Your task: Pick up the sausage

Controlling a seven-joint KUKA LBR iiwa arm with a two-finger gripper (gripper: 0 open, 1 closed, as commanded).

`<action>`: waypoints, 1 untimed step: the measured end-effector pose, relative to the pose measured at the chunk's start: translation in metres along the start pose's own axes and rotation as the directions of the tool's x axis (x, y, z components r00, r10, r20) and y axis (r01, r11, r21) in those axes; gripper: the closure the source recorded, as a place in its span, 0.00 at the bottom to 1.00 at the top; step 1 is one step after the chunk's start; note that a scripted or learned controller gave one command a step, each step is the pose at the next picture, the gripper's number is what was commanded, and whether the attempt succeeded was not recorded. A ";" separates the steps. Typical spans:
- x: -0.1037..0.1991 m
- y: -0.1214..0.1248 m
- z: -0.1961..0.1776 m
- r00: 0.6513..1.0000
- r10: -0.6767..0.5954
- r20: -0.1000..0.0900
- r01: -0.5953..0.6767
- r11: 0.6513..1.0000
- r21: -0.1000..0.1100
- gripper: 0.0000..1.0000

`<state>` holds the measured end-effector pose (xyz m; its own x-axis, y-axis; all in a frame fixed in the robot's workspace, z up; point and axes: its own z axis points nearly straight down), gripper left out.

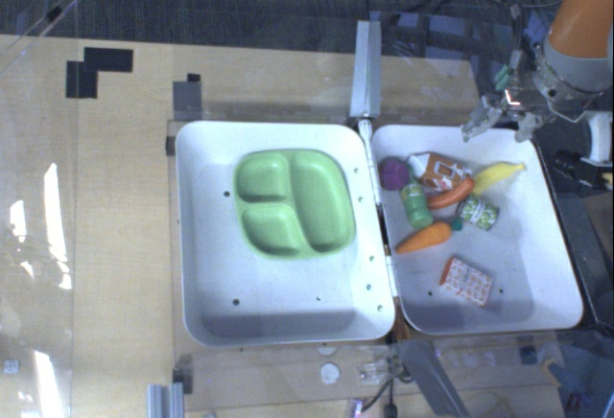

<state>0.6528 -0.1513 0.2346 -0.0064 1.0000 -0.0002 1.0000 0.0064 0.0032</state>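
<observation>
Gripper (503,122), fingers spread wide and empty, is hovering; we are seeing the sausage (451,195) lying aslant below-left of it, beside the banana (499,175).

Sausage (451,195): a small, smooth toy link, reddish-orange, elongated with rounded ends. It is laid flat in the right-hand bin (537,296), in the upper half of that bin's floor, and is set at a slant, its right end raised toward the back and its left end lowered toward the front. It is found in the midst of a cluster of other items: its upper left part is touched or slightly overlapped by a white and orange carton (436,169), a yellow banana (499,174) is seen just beyond its right end, a green can (477,213) lies just below it, and an orange carrot (424,237) lies near, further forward. It is gripped by nothing.
</observation>
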 end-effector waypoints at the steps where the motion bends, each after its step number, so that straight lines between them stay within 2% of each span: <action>1: -0.007 0.015 0.124 0.979 0.206 0.000 -0.206 0.979 0.000 0.00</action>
<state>0.6686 -0.1580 0.1110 0.1995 0.9799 0.0005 0.9799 -0.1995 0.0037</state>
